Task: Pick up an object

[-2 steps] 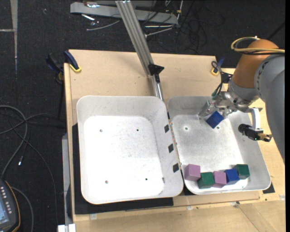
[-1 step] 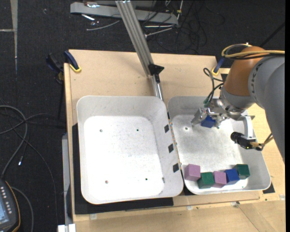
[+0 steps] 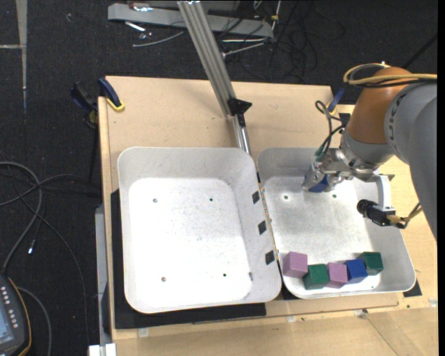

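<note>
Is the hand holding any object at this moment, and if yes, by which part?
It cannot be told. The hand hangs above the right bin; something blue shows at its tip, unclear what. The blocks lie apart at the near wall.

A pale wooden table is seen from above, set on a dark, speckled floor. Black cables are strewn across the floor at the left. A slanted metal pole is fixed at the table's far edge, and a metal frame lies beyond it. A clamp is fastened at the far left corner. Lighting is even, without hard shadows
</note>
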### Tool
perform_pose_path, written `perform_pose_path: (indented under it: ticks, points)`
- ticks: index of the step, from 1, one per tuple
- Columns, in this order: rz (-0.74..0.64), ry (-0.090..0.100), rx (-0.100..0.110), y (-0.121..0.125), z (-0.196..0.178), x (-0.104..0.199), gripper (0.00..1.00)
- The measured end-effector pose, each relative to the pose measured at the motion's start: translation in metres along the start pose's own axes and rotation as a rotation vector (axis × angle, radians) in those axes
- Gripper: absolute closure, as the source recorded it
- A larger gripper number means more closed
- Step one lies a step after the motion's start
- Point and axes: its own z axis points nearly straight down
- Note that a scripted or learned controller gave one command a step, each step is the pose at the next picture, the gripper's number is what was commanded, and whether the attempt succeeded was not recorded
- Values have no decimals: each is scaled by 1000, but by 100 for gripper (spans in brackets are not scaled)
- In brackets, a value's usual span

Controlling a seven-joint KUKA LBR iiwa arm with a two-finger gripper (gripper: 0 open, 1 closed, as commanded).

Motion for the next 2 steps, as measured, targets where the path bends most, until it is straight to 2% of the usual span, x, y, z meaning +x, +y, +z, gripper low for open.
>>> perform_pose_path:
  ticks: [1,2]
  points:
    - [-8,4,-6,-17,-95,81,100]
    - [-9,5,-3,-16,-154,181,100]
